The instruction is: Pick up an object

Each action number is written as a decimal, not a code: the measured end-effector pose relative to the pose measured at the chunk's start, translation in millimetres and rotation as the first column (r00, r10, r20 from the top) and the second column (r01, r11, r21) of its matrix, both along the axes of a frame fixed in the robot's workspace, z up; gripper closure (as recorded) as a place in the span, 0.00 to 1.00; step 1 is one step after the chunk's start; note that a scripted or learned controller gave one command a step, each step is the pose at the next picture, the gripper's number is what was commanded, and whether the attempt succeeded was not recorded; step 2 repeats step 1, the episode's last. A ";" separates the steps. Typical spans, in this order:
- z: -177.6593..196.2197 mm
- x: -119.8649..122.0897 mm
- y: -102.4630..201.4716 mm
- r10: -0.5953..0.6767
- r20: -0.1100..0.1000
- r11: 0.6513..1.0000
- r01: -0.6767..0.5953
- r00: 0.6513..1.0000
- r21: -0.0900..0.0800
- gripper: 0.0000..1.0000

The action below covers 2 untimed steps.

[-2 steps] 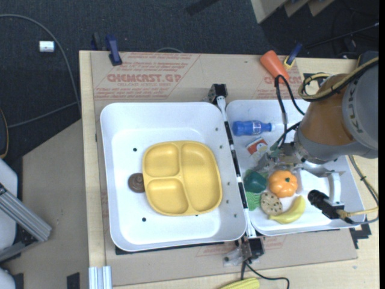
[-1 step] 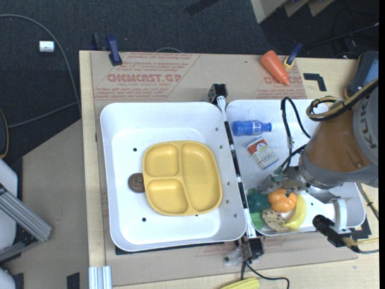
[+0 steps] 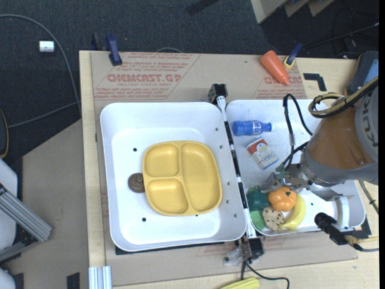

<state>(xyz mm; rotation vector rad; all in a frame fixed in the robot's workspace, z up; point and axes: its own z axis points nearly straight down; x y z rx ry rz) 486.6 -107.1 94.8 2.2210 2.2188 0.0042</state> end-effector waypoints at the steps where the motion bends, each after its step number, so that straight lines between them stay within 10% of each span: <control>1: 89.8 28.1 81.2 0.003 -0.003 1.000 -0.003 1.000 0.001 1.00; 2: 89.8 28.1 81.2 0.003 -0.003 1.000 -0.003 1.000 0.001 1.00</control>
